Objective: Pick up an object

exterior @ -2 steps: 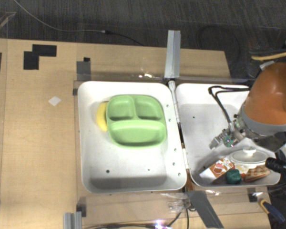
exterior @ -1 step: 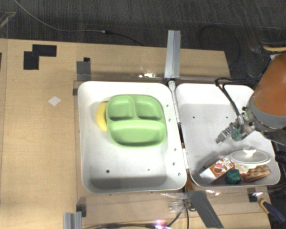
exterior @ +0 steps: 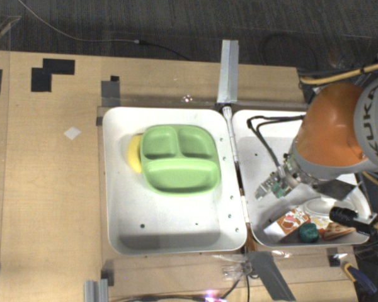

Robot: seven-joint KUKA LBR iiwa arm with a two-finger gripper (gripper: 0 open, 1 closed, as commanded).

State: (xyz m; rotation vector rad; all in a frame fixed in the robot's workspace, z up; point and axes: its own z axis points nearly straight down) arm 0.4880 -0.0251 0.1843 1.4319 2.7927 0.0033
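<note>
The arm reaches over the right bin (exterior: 264,143), its orange band and grey wrist covering much of that bin. My gripper (exterior: 274,186) hangs low over the right bin's middle, just above a printed red and white packet (exterior: 294,220). A small teal green object (exterior: 309,232) lies beside the packet near the bin's front wall, with an orange-brown piece (exterior: 336,231) to its right. In the left bin (exterior: 170,222) sits a green divided plate (exterior: 179,158) with a yellow object (exterior: 134,153) poking out from under its left edge.
A metal divider post (exterior: 227,74) stands at the back between the bins. Black cables (exterior: 264,140) loop across the right bin's back part. The wooden bench (exterior: 44,181) stretches to the left of the bins.
</note>
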